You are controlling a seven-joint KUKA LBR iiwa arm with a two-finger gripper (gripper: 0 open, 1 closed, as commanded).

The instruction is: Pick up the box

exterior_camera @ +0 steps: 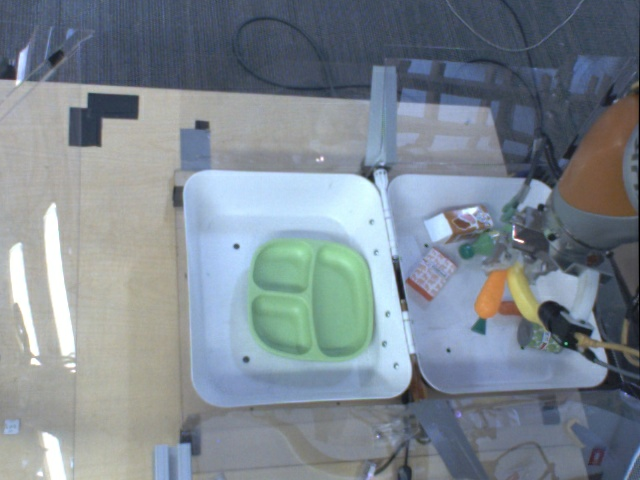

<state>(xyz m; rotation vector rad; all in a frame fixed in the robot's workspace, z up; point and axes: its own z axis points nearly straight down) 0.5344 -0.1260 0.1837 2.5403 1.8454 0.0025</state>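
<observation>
Camera view | we see small red-patterned box (pixel 432 272) lying flat, left of carrot (pixel 490 293) | gripper (pixel 524 236) state: we cannot tell | we judge box light, stiff cardboard; grasp across narrow sides

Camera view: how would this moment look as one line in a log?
arm over right bin | box lying in bin, untouched | green tray in left bin

Box (pixel 432 273) left of carrot (pixel 490 293)

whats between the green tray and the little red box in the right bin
In the camera view, between the green tray and the red box lie bare white bin floor and the two bins' adjoining walls.
</observation>
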